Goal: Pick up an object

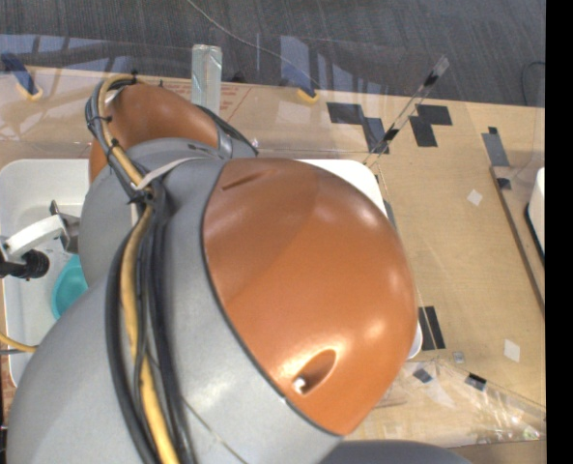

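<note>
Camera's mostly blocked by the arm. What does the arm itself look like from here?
The arm is smooth grey, with a big glossy orange dome-shaped cover and a second orange section further along. A bundle of black and yellow cables runs along its side.

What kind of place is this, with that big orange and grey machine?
Probably a robotics lab or test bench: a large robot arm reaches over a shallow white bin on a cardboard-covered bench marked with black tape, on grey carpet.
</note>
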`<control>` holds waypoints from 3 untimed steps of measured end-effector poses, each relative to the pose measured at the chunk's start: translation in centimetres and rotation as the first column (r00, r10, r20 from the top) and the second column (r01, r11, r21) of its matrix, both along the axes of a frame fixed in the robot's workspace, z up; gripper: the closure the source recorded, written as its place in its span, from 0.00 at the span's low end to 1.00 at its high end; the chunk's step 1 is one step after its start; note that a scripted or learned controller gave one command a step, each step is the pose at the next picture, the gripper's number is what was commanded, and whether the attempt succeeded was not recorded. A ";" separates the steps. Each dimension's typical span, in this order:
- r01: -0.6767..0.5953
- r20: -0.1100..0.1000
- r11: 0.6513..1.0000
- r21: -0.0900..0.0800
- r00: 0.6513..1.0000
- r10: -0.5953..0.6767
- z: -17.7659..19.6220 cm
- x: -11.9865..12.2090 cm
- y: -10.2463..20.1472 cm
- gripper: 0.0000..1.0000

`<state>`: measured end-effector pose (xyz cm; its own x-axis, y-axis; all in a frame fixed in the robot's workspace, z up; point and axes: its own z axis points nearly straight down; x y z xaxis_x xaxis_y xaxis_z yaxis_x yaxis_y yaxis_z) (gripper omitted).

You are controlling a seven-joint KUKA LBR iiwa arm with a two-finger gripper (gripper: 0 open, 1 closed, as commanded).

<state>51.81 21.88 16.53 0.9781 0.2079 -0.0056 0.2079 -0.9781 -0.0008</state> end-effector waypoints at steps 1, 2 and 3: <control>0.000 0.000 1.000 0.000 1.000 0.000 1.2 -4.0 0.0 1.00; 0.002 0.004 1.000 0.001 1.000 -0.002 2.3 -4.2 -0.1 1.00; 0.002 0.006 1.000 0.000 1.000 -0.002 2.4 -4.2 -0.1 1.00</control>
